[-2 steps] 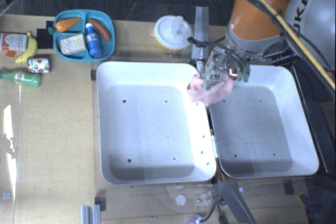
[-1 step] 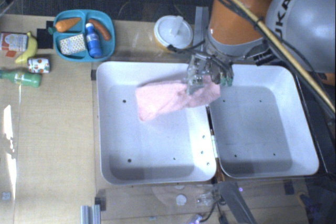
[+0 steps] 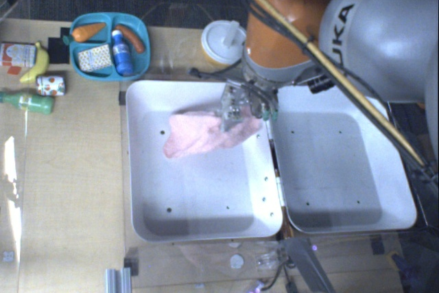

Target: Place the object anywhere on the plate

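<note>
A pink cloth [image 3: 199, 134] lies crumpled in the left white bin [image 3: 199, 216], across its upper middle. Its right end runs up to and under my gripper [image 3: 238, 110], which hangs low over the bin's upper right corner. The orange band and grey wrist cover the gripper from above. The blue divided plate [image 3: 140, 34] sits on the bench beyond the left bin's far left corner. It holds a toy carrot, a sausage, a blue bottle and a cracker.
The right white bin [image 3: 343, 175] sits beside the left one. A yellow cup with a white lid [image 3: 221, 43] stands behind the bins. A banana [image 3: 36, 64], a small can [image 3: 50, 85], a green bottle [image 3: 27, 102] and a carton [image 3: 15, 55] lie at the far left.
</note>
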`<state>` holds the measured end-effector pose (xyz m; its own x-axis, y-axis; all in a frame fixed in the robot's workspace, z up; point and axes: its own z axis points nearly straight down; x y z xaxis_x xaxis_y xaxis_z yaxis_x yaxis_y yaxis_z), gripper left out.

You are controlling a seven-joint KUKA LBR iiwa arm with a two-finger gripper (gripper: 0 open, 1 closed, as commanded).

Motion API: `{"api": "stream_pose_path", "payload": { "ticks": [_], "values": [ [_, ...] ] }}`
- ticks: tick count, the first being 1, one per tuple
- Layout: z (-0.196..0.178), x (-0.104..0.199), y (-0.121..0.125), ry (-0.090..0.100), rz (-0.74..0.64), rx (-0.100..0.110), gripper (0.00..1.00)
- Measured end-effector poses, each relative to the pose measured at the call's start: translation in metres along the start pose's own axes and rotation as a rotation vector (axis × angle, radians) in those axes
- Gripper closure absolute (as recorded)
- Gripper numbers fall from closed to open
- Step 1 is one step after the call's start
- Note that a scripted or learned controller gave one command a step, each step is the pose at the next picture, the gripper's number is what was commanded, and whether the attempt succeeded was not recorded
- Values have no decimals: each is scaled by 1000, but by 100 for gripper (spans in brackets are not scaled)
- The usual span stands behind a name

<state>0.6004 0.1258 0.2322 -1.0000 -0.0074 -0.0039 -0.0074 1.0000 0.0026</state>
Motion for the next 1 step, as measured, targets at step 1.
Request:
{"api": "stream_pose_path", "payload": {
  "ticks": [1],
  "values": [
    [4,31,41,1,1,0,100]
  ]
}}
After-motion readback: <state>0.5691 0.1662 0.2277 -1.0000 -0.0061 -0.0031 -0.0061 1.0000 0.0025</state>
